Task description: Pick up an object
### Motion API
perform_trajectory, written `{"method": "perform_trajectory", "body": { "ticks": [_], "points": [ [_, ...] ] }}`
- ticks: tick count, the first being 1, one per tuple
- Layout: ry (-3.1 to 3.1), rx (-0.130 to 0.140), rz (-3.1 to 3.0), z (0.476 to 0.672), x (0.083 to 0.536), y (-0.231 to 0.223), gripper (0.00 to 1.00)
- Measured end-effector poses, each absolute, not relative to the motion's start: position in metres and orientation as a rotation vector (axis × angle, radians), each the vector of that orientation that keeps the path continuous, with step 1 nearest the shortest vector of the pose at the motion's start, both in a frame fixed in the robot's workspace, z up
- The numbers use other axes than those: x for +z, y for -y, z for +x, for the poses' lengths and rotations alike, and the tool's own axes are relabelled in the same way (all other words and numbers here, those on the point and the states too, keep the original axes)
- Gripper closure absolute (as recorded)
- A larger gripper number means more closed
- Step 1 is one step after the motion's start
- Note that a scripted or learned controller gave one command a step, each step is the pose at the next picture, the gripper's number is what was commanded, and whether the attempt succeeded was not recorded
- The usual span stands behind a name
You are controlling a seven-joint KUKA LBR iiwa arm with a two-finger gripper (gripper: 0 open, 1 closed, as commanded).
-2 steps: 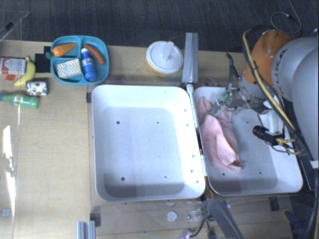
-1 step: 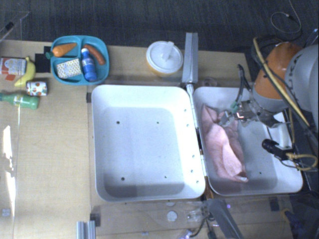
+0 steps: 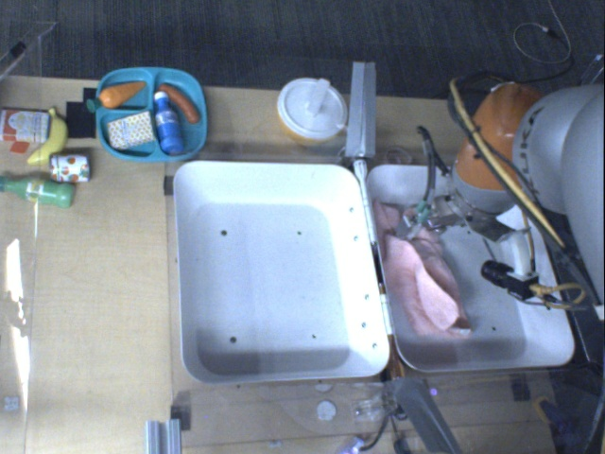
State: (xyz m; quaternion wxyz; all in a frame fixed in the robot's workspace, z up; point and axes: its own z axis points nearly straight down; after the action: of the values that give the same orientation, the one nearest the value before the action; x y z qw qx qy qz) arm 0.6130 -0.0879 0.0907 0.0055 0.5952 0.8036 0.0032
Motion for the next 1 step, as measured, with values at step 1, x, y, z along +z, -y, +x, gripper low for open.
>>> {"method": "perform_trajectory", "body": {
  "ticks": [1],
  "points": [
    [-2.511,0.019,1.857,0.6159,0.1038,0.0868,1.0]
  ]
}}
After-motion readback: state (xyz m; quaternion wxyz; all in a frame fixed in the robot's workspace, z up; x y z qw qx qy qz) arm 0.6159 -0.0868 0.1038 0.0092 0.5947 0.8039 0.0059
